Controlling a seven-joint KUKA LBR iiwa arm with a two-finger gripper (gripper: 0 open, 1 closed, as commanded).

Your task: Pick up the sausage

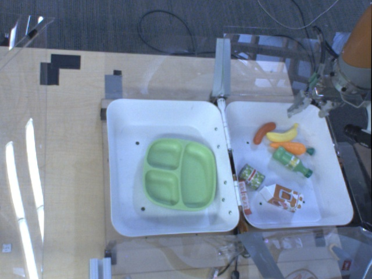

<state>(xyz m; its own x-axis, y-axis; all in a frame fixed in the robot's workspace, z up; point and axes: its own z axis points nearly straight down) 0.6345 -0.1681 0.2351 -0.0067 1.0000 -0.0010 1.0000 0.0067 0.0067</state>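
Observation:
The sausage [264,132], short and red-orange, lies tilted in the upper left part of the right bin [331,214]. Its right end sits close to a yellow banana [283,135]. My gripper [308,110] hangs over the bin's far right corner, up and to the right of the sausage and apart from it. Its two fingers are spread open with nothing between them.
Beside the banana lie an orange carrot [290,147] and a green bottle [292,161]. A green can [251,176] and a brown-and-white carton [285,197] lie nearer the front. The left bin [119,156] holds a green divided plate [179,173]. A clear wall [261,68] stands behind the right bin.

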